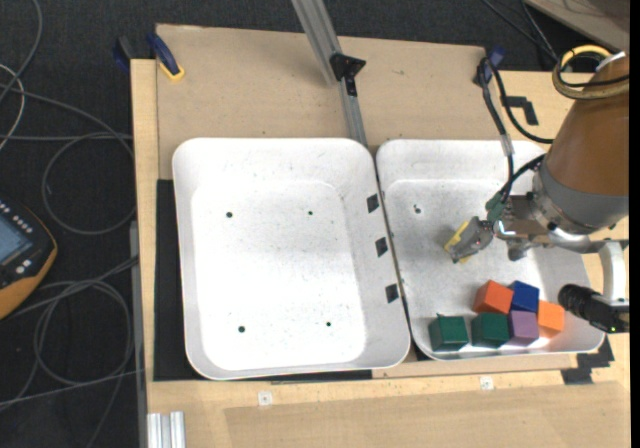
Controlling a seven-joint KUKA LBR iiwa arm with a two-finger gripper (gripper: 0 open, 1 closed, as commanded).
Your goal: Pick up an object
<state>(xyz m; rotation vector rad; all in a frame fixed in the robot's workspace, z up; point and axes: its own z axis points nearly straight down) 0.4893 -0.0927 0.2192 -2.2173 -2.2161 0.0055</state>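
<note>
In the right bin (430,168), several small blocks cluster in the near right corner. Two green blocks (451,332) lie along the front wall. Behind them sit an orange block (493,297), a blue block (525,293), a purple block (524,324) and another orange block (551,316). My gripper (466,241) hangs over the middle of this bin, up and to the left of the cluster and apart from it. A small yellow piece (459,232) shows at the gripper's tip; what it is stays unclear.
The left bin (270,161) lies beside the right one, with a shared divider (385,246) between them. A slanted metal pole (320,26) crosses the back of the bench. Cables run behind the right bin, near the arm (590,166).
</note>
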